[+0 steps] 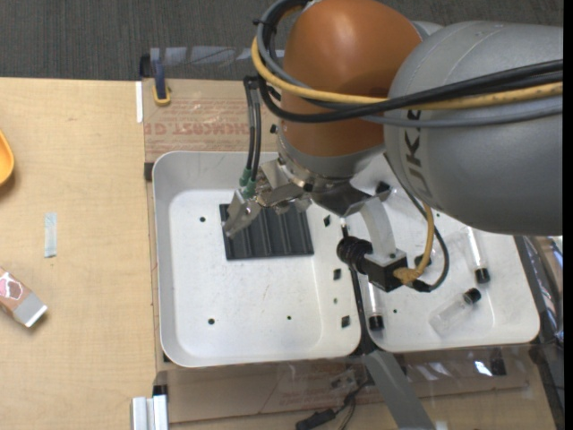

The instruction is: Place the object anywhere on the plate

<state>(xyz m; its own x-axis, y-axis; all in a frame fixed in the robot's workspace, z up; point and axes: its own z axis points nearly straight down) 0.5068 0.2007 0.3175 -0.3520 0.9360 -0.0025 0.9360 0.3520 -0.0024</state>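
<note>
A black ribbed rectangular plate lies flat in the left white bin, toward its far middle. My gripper hangs from the big orange and grey wrist, right at the plate's left far corner, low over it. I see nothing held at its tip. A clear plastic object lies in the right bin, near the front. The arm hides the far part of both bins and the plate's far edge.
Small black pieces lie in the right bin beside the clear object. A black bracket with a yellow cable hangs over the divide between the bins. On the wooden bench to the left lie a grey strip and a red-white packet.
</note>
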